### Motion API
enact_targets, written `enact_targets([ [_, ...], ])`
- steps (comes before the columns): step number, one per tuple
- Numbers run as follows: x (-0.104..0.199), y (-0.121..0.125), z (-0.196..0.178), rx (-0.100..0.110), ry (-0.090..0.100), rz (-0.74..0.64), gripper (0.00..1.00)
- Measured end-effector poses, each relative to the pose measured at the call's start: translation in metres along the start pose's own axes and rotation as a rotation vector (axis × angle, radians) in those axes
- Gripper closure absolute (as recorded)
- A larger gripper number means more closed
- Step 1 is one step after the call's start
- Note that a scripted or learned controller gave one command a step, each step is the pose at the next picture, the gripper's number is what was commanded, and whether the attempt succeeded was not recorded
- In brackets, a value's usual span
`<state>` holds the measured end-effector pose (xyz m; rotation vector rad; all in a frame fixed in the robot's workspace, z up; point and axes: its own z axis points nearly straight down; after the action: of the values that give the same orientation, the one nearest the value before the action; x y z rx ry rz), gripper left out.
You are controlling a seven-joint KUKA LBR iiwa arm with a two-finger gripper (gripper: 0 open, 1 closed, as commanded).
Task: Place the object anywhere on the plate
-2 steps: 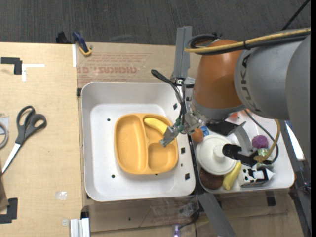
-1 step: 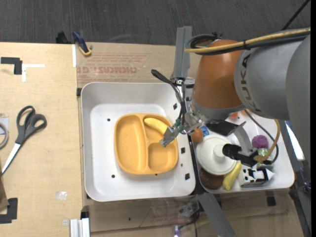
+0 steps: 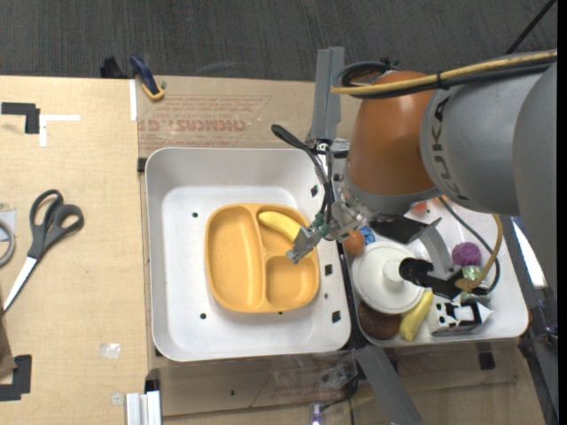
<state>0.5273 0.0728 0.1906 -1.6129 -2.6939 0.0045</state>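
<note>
Hovering my gripper [image 3: 304,243] over the right edge of the yellow divided plate [image 3: 237,259], with the banana [image 3: 279,225] already lying in the plate's upper right compartment.

My fingers hang just right of and below the banana, over the ridge between the two right-hand compartments; whether they are apart or together I cannot tell, and nothing shows between them. The plate sits in the left bin [image 3: 177,264], near its middle. The right bin [image 3: 505,317] holds a white lidded pot [image 3: 383,277], a second yellow banana [image 3: 415,317] leaning against it, a purple ball [image 3: 466,255] and a small orange object [image 3: 355,242] near the dividing wall. Scissors [image 3: 42,233] lie on the bench, well left of both bins.
</note>
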Motion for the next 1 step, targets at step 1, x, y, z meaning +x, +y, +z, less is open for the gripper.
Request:
enact_targets([
  [1,0.0000,0.0000,0.0000,0.000,0.000,0.000,0.00],
])
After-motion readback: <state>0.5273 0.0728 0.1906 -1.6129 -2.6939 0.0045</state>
